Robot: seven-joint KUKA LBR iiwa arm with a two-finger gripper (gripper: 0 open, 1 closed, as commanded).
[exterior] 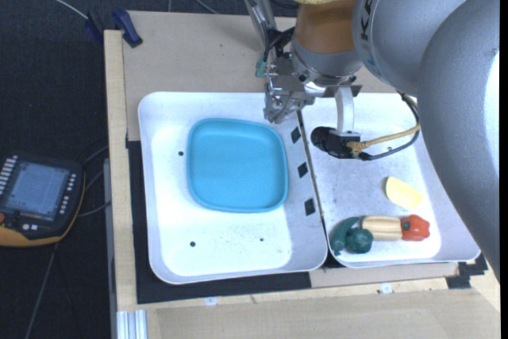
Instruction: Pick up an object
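We see our grey arm [444,36] entering from three o'clock, its gripper [276,109] hanging toward twelve o'clock.

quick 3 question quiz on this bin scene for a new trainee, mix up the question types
1. True or false: the blue plate lies in the left bin.
2. Which item lies nearest the right bin's front left corner? A) yellow piece B) green toy C) red toy
3. Fill in: the hand sits above the ____ edge of the blue plate.

Key: 1 true; 2 B; 3 back
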